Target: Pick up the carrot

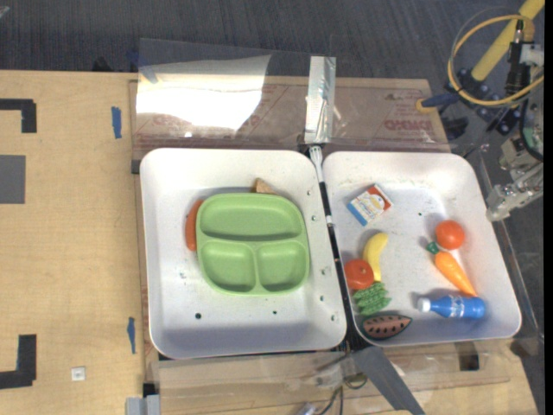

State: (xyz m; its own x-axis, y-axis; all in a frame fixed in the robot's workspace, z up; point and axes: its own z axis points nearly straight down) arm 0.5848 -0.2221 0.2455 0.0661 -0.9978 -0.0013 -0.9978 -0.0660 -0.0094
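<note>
End effector (510,199) at right edge

Both bins (173,318) are plain white, the divided tray (252,242) is lime green. Carrot (453,270) is orange with a green top, banana (374,253) yellow, bottle (451,306) blue with a white cap, watermelon slice (386,325) red with dark seeds.

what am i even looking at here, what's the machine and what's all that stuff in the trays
One camera fixed above a bench looks down at a slant on two shallow white bins. The robot arm reaches in from the right edge; nothing is visibly held. The left bin holds a green divided plate lying on other items. The right bin holds toy food: the carrot the robot should pick up, an orange ball, a banana, a tomato, a watermelon slice, a small carton and a blue bottle.
</note>
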